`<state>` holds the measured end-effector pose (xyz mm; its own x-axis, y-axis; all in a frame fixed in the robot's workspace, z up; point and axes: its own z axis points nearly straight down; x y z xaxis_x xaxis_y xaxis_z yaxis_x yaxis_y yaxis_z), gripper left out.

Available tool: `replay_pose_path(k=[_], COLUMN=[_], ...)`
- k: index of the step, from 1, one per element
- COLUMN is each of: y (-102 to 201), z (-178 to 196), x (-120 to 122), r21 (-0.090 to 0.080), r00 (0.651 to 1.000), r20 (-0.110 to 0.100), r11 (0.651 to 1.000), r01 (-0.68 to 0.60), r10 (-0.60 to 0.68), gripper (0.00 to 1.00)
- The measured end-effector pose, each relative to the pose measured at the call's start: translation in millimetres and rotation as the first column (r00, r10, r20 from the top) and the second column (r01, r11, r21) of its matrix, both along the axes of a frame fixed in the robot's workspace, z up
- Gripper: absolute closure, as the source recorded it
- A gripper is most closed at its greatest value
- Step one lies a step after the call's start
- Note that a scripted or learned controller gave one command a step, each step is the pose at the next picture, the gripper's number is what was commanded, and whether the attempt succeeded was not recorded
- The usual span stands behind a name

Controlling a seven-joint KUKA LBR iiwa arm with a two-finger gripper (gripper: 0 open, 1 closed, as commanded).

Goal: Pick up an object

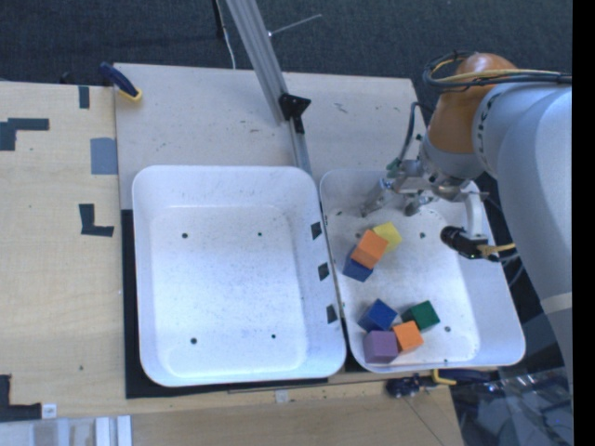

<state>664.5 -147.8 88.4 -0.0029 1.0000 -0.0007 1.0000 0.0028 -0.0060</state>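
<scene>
My gripper (395, 203) hangs over the far end of the right bin (483, 328), its fingers apart with nothing between them. Just in front of it lie a yellow block (390, 234) and an orange block (371, 248) touching each other, with a dark blue block (356, 269) against the orange one. Near the bin's front edge sits a cluster: a blue block (377, 314), a green block (425, 315), a small orange block (407, 335) and a purple block (379, 347).
The left bin (149, 249) stands beside the right one. A slanted metal rail (260, 49) crosses the bench behind the bins and ends at a black clamp (294, 108). A blue and yellow tool (121, 80) lies at the bench's far left corner.
</scene>
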Motion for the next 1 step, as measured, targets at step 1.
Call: replay_pose_path(k=[1], y=[0.8], z=[13.4], x=[1.5], r21=[0.0], r00=[1.0], r20=[0.004], r11=[1.0], r01=[-0.002], r10=[0.002], gripper=[1.0])
